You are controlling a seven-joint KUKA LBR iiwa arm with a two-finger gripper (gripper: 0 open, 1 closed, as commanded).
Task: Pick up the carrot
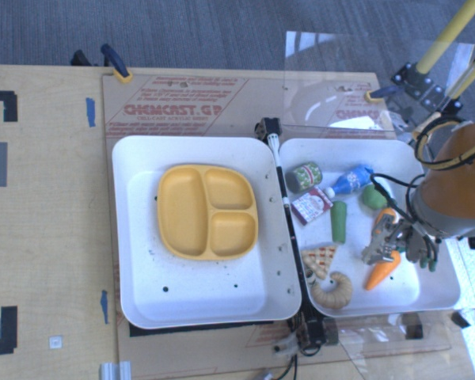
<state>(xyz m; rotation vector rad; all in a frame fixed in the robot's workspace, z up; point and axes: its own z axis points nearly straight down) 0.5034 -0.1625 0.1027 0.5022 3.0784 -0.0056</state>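
Two shallow white bins sit side by side on the bench. The left bin (134, 236) holds a yellow divided plate (207, 211) with three compartments, lying flat near the bin's middle. The right bin (435, 295) holds the loose items: a green can (304, 176) on its side near the top left, a blue bottle (351, 180) beside it, a small red-and-white packet (311, 206) just below the can, an upright-lying green cucumber (339, 221), a green leafy piece (373, 197), a waffle-patterned pizza slice (320, 260) and a tan croissant (333, 288) near the front edge.

The arm (451, 184), grey with its orange band, reaches in from the right over the right bin. The gripper (384, 240) hangs low at the bin's right-centre, directly above the carrot (380, 271). The carrot lies tilted, its pointed tip toward the front edge, its upper end under the metal fingers. From this angle it cannot be told how wide the fingers stand, nor whether they clasp the carrot or merely touch it.
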